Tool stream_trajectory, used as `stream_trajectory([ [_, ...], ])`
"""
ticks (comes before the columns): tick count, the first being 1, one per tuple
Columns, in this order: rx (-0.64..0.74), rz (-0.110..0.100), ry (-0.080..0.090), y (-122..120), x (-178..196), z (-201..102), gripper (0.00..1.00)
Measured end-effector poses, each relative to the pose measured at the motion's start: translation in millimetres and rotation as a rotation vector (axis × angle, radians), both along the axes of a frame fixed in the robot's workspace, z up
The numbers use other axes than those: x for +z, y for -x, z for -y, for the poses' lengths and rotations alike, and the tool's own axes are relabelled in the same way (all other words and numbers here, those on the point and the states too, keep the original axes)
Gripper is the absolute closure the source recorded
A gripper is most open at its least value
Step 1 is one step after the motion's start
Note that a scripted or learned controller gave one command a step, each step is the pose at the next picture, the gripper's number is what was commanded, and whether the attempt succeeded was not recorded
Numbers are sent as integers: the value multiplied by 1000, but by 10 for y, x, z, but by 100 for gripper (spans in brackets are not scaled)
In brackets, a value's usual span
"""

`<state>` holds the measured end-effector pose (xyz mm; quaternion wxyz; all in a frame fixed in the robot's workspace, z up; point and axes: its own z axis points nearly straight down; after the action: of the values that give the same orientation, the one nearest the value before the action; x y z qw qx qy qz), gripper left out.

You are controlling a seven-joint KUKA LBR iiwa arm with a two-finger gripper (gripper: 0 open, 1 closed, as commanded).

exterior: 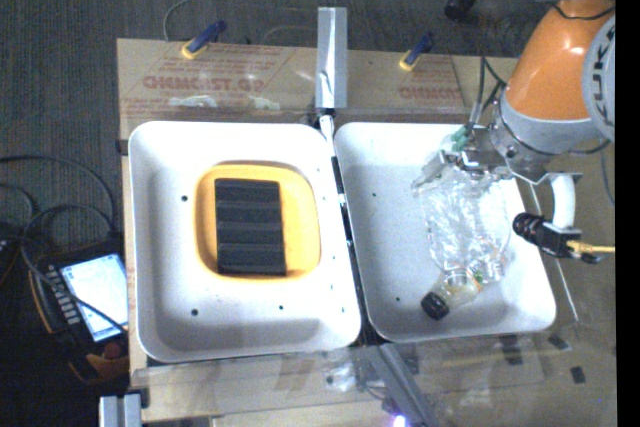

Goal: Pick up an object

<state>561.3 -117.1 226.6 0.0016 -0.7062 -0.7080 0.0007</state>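
**Q:** What is the object to be picked up, and where is it?

**A:** A crumpled clear plastic bottle (466, 233) lies in the right bin (385, 245), along its right half. It is flattened and creased, nearly see-through, with white glints on its folds. Its dark cap (434, 305) points toward the bin's near edge. Its upper end reaches up to the gripper (462, 155), which sits over the bin's far right corner.

**Q:** Is the gripper holding it?

**A:** I cannot tell. The gripper is at the bottle's upper end, but the fingers are lost against the shiny plastic, so whether the jaws are open or closed is unclear. The bottle appears to rest on the bin floor.

**Q:** Which step does this look like?

**A:** Judging by the position, the grasp attempt itself: the arm (560, 65), grey with an orange band, reaches in from the right and is low over the bottle.

**Q:** What does the next move call for?

**A:** Probably a firm close on a fold of plastic, then a straight lift. The thin, slick, crushed wall may slip out or buckle, so the grip needs checking as it rises.

**Q:** What else is there?

**A:** The left bin (160, 215) holds a yellow tray with a black ridged block (250, 226). A metal divider post (331, 60) stands between the bins at the far side.
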Motion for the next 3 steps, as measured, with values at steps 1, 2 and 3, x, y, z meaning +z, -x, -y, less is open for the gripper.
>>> stream_trajectory([
  [1, 51, 0, 1, 157, -398, 414, 0],
  [2, 272, 23, 6, 339, -1179, 836, 0],
  [3, 272, 23, 6, 339, -1180, 835, 0],
])
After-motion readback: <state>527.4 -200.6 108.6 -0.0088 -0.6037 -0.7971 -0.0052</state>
